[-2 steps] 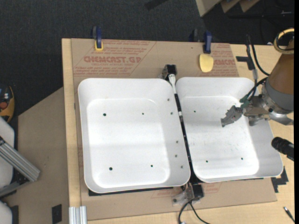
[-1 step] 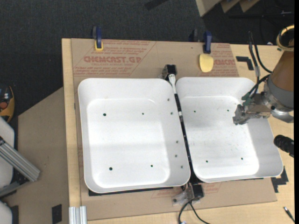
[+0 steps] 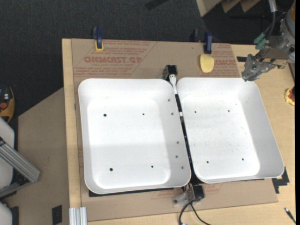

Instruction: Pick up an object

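- My fingers [image 3: 251,71] hung at the far right corner of the right bin [image 3: 262,107], just over its rim; too small and blurred to tell whether they were parted or clenched, and nothing visible between them.
- Nothing to pick lay in the right bin or the left bin [image 3: 93,125]: I saw bare white floors with a few dark dots.
- The nearest candidate was a small yellow object [image 3: 206,63] on the board [image 3: 140,55] beyond the bins, below a blue clamp [image 3: 207,41].
- Judgement: to do this well, I should settle on a target first, centre above it, descend straight and close squarely.
- Red print on the board read roughly "CHEMCAST GP"; the smaller lines were unreadable.
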Tool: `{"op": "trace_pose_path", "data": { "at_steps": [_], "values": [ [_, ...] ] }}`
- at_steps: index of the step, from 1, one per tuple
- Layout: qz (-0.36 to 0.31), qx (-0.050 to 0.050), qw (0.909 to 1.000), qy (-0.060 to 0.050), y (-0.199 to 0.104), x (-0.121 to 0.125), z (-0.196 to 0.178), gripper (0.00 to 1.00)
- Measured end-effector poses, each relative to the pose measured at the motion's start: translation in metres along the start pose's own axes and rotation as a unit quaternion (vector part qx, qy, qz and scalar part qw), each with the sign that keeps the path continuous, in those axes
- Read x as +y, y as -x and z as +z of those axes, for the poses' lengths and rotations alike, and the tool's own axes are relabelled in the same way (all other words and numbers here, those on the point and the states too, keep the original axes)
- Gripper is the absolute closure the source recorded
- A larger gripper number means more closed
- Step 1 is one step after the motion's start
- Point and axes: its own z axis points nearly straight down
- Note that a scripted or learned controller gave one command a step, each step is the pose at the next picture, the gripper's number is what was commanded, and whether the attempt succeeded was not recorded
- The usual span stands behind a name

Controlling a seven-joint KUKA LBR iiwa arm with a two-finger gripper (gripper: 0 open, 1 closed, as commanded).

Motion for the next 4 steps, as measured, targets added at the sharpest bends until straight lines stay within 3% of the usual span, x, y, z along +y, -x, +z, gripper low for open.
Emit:
{"op": "trace_pose_path", "data": {
  "at_steps": [1, 2, 3, 4],
  "values": [
    [0.004, 0.002, 0.9998, -0.018, -0.021, -0.055, 0.099, 1.0],
    [-0.001, 0.003, 1.0, -0.004, -0.1, -0.062, -0.019, 1.0],
    [0.002, 0.001, 0.9999, -0.017, -0.133, -0.03, 0.087, 1.0],
    [0.002, 0.002, 0.9999, -0.01, -0.159, -0.055, 0.047, 1.0]
  ]
}}
